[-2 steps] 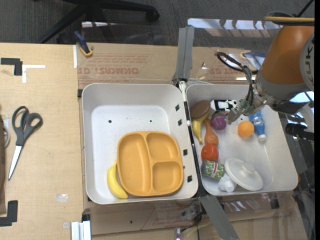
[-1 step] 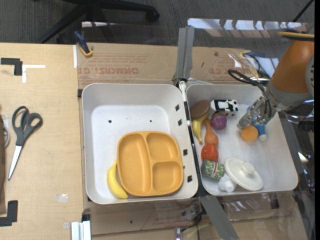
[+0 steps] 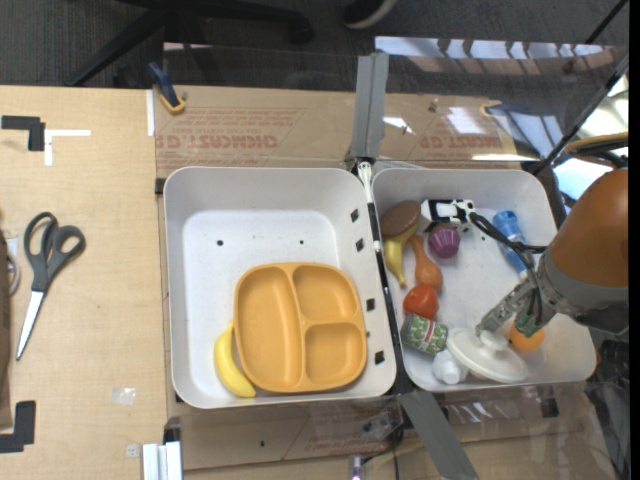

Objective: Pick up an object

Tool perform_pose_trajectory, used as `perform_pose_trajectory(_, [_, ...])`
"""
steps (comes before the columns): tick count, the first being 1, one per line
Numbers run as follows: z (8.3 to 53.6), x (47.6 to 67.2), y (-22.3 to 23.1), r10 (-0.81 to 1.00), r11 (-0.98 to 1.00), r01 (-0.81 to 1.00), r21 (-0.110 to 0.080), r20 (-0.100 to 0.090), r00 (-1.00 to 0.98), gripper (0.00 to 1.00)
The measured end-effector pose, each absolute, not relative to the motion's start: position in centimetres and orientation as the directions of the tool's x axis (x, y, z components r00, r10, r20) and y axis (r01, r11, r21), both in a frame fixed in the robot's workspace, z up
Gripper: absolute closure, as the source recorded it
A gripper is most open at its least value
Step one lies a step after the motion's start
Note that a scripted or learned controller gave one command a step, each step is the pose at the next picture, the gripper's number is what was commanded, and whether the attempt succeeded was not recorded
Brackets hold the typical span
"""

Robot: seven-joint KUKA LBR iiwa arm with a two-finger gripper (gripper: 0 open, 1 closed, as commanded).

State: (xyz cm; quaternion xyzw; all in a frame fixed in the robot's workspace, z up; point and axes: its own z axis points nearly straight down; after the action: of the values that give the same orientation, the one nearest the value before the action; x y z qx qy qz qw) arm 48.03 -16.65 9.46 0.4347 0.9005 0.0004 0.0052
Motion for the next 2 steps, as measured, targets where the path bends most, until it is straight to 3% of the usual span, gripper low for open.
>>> perform_pose_trajectory(1, [9.2, 49.4, -9.8, 0.910, 0.414, 0.910, 0.003, -0.003, -0.414, 1.00])
perform_pose_trajectory(2, [28.1, 53.2, -10.2, 0.847, 0.532, 0.847, 0.000, -0.003, -0.532, 1.00])
